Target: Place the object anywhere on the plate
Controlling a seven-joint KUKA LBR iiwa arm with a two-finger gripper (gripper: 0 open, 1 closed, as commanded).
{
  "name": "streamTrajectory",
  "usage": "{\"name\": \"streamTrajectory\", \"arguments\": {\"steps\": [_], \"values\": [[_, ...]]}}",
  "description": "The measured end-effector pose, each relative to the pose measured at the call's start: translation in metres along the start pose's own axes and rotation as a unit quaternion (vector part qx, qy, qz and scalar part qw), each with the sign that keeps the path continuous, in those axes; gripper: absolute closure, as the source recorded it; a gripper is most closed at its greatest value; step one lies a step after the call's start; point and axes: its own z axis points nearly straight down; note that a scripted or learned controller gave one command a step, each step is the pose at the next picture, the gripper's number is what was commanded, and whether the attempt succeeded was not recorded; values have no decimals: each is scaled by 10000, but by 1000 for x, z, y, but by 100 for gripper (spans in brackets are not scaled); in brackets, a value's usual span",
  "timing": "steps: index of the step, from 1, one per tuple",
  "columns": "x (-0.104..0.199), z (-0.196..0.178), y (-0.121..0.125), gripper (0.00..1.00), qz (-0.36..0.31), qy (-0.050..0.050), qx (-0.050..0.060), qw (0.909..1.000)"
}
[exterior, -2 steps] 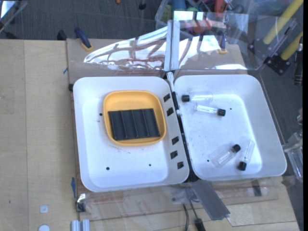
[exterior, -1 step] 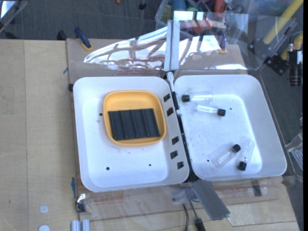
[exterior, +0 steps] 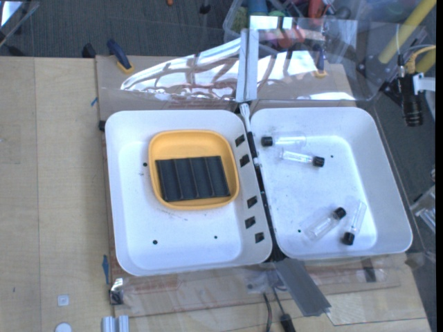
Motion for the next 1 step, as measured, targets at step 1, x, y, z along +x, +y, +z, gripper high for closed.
{"name": "streamTrajectory", "arguments": {"steps": [1], "values": [[44,-16,-75,100,-1543,3,4,9880]]}}
